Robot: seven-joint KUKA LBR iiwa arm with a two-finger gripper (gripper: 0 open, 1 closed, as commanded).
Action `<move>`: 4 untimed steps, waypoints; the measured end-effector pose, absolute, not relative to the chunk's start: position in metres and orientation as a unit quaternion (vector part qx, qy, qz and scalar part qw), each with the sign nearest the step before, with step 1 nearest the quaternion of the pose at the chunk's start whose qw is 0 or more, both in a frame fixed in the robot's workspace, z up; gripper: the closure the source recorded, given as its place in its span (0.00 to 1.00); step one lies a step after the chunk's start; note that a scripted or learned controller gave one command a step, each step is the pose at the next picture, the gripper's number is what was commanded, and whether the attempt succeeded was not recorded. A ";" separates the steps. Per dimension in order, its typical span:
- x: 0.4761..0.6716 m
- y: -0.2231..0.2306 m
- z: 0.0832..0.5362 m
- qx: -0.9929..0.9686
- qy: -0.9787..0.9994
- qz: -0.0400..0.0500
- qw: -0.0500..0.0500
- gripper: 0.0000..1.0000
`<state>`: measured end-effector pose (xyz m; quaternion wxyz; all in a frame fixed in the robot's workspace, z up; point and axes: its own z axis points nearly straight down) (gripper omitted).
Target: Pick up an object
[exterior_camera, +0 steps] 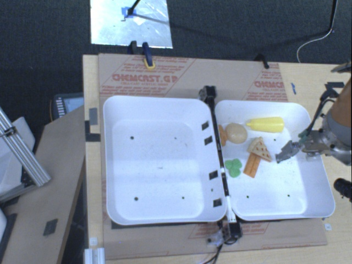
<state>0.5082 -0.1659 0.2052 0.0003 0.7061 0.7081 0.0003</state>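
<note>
Two shallow white bins sit side by side on a bench, seen from above at a slant. The left bin (159, 158) has nothing in it. The right bin (275, 202) holds a small cluster of toy food in its upper left part.

The arm (338, 131) reaches in from the right edge, and its gripper (287, 151) hangs over the right bin, about mid-height, its grey tip pointing left and slightly down. Nothing is seen between the fingers. Whether the jaws stand wide or narrow cannot be told from this angle.

Just left of the tip lies a tan wedge (260, 148), the nearest item, close to the tip but apart from it. Touching the wedge's lower left is an orange stick (251, 165), tilted. Further left and lower lies a green piece (234, 167). Up and left of the tip lies a yellow cob (265, 125), lengthwise across the bin. Left of that sits a beige ball (236, 132), with a thin orange piece (222, 135) against its far side.
</note>
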 end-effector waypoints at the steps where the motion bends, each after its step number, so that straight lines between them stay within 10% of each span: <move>1: 0.509 -0.166 0.216 0.705 0.709 0.001 0.002 1.00; 4: 0.487 0.048 0.397 0.703 0.711 0.003 0.001 1.00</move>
